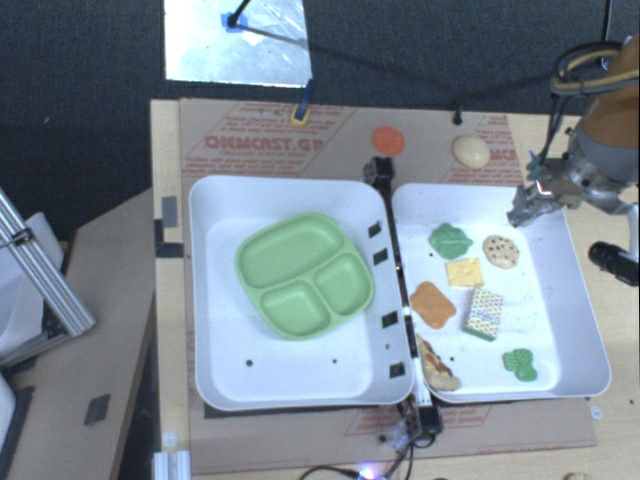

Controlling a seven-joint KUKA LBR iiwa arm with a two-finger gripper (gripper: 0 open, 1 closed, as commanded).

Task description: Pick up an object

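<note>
Nearest the camera, along the right bin's (585,353) front edge, lie a small green toy piece (519,364) and a pale brown piece (438,367) against the divider. Behind them come a patterned block (485,314), an orange piece (433,304), a yellow square (464,272), a cookie (500,251) and a green leafy piece (451,239): seven items, one of each. Hanging over that bin's far right corner, the gripper (524,211) has every item lying toward the camera and to the view's left of it; the cookie is closest, just below the tip. Whether the jaws are wide or narrow I cannot tell, and nothing shows between them. One green divided tray (305,275) sits in the left bin (215,368). On the bench (330,128) behind rest one orange disc (388,141) and one cream ball (471,151).
</note>
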